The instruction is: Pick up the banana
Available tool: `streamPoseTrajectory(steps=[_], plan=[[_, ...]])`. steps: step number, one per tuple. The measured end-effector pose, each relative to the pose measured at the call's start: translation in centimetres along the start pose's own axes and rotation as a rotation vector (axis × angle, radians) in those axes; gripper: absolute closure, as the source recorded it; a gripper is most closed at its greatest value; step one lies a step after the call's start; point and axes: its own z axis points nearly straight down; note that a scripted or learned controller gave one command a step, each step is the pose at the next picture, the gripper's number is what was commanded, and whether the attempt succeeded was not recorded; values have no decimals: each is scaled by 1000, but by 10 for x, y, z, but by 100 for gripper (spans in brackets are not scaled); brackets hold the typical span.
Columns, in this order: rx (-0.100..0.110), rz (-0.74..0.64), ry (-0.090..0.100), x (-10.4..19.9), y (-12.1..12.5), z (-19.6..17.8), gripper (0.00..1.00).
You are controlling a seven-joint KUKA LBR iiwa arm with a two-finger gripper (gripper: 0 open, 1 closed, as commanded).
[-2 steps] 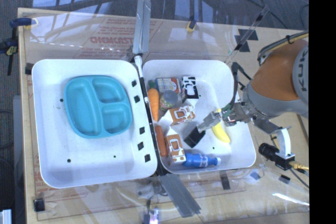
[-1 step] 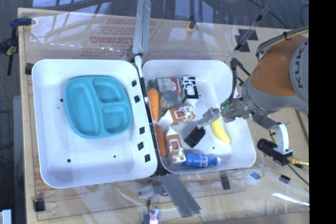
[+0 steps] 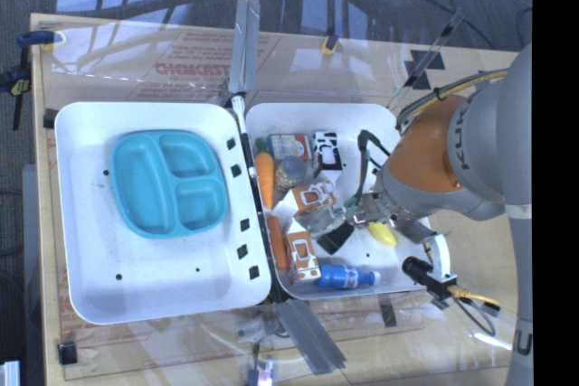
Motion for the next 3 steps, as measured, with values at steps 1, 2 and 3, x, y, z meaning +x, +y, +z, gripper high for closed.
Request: streamPoseTrajectory(steps=[1, 2, 3], plan=[[-1, -131, -1, 0, -18, -129, 0], [1, -146, 0, -2, 0, -146, 0], [1, -158, 0, 2, -17, -103, 0]])
